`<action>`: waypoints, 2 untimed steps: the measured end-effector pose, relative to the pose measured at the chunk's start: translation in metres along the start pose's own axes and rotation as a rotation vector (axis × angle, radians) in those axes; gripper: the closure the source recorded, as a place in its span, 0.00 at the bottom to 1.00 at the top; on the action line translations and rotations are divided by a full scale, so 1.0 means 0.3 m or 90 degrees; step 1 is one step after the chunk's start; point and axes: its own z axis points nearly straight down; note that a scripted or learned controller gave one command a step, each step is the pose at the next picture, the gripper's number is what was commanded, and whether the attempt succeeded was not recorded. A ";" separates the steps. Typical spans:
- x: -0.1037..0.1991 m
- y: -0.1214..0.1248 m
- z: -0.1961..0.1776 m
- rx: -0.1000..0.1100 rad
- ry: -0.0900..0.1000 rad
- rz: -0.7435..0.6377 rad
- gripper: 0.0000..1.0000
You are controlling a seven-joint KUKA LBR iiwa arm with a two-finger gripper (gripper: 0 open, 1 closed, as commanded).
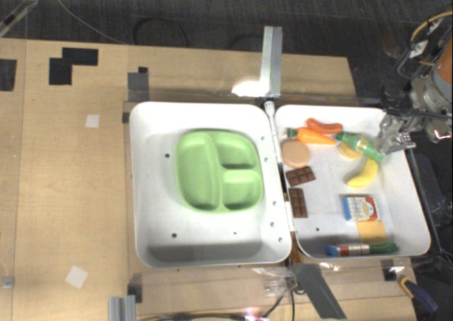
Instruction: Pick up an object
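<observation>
Now the metal two-finger gripper (393, 137) hangs at the right white bin's (400, 210) far right edge; I cannot tell its opening; next, descend onto the yellow-green plastic bottle (357, 147).

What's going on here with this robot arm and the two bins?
A grey robot arm reaches in from the right, its claw low over the upper right part of the right white bin, near a green and yellow bottle and a yellow toy banana. Nothing is visibly gripped. The left white bin holds a green divided plastic tray.
</observation>
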 end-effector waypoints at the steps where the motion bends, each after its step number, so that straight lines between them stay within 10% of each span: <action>1: 0.015 -0.031 0.302 -0.002 0.003 -0.186 1.00; 2: -0.104 0.198 0.042 0.000 -0.004 -0.130 1.00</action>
